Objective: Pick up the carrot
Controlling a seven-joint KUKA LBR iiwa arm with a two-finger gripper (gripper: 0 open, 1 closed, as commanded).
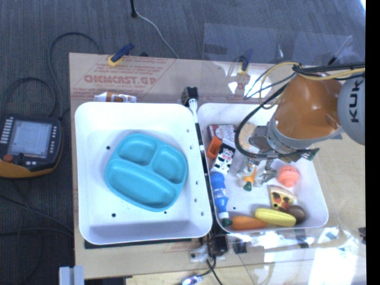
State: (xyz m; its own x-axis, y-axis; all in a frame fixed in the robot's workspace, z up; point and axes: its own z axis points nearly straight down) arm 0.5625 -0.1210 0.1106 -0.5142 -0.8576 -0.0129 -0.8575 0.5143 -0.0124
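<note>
The bench (89, 76) bears 2 white bins: left bin (86, 159); right bin (317, 198), touching side by side.

Both bins (89, 159) are white; the left holds a bright blue divided plate (146, 170). In the right, an orange carrot (248, 222), yellow corn (275, 217), a blue bottle (219, 193).

Two bins (86, 159); one carrot (246, 222); perhaps eight toys.

Gripper (259, 172) low over R bin (317, 186) mid, carrot (248, 222) near front wall beside corn (275, 217), blue tray (147, 170) in L bin (89, 177).
</note>
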